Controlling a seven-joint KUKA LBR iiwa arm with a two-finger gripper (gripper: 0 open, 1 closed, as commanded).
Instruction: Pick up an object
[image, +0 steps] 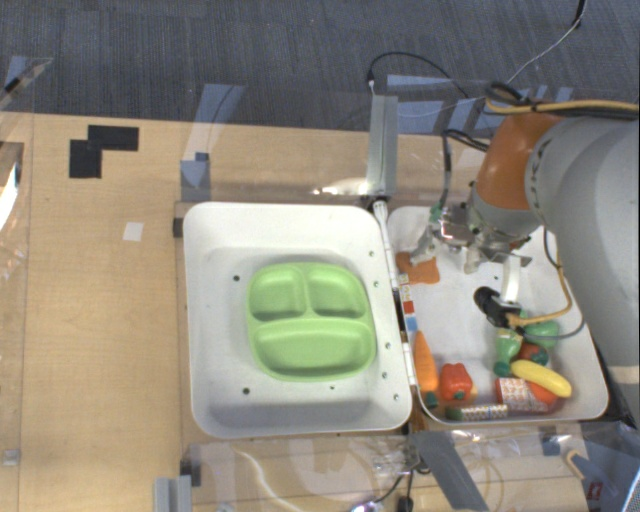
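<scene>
The arm (560, 190) reaches over the right bin (596, 392). The left bin (200, 330) holds a green divided plate (310, 320). Toy foods, including a carrot (425, 362) and banana (541, 378), lie along the right bin's near edge. Gripper (470, 250) state: cannot tell.

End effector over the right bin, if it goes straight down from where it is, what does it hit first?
Most likely bare floor of the right bin, near the orange piece. The end effector hangs over the bin's upper part; the toys lie nearer the bottom. Depth is hard to judge from this slant.
</scene>
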